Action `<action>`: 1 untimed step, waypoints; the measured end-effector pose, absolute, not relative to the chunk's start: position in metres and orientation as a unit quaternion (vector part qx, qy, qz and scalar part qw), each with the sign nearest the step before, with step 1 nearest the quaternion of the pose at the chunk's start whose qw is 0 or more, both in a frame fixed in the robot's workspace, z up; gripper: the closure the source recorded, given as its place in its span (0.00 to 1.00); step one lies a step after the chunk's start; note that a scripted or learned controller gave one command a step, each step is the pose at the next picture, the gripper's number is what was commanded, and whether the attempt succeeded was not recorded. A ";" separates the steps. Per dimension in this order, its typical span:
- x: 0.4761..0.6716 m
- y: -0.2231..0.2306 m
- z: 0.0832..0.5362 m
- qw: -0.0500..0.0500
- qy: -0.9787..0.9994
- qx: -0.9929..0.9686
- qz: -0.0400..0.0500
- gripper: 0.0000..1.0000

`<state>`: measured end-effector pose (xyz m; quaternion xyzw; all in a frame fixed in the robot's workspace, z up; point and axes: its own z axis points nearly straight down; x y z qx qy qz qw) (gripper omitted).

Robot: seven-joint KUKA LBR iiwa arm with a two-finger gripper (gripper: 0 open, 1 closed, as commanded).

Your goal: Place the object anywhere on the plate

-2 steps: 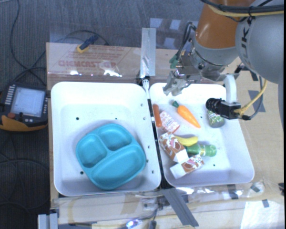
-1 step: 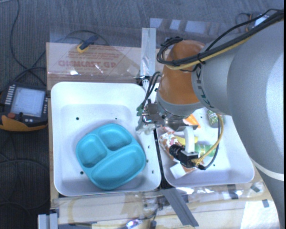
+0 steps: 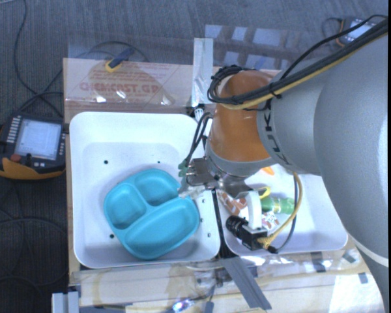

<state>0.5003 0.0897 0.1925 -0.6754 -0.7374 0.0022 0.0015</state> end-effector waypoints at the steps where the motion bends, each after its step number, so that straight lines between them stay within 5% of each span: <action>1: 0.500 0.090 0.192 0.002 -0.737 -0.676 0.002 0.00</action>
